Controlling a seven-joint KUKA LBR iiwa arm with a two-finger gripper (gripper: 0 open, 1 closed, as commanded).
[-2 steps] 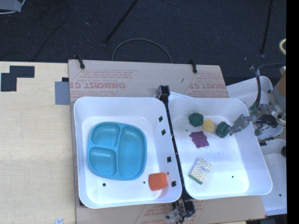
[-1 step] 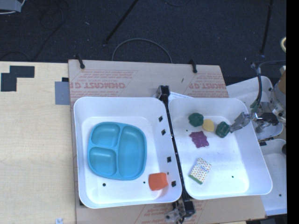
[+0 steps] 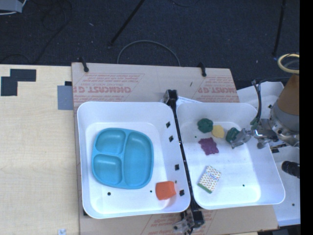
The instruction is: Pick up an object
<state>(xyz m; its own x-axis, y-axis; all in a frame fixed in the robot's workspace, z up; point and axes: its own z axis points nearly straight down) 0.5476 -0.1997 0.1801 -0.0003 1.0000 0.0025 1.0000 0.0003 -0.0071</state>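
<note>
Teal object (image 3: 232, 132) against end effector (image 3: 239, 138)

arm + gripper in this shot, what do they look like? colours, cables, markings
The arm comes in from the right: orange band above a grey, rounded wrist section. The gripper is a small grey metal assembly of silvery brackets. A thin dark cable loops beside the wrist. No markings are legible.
</note>
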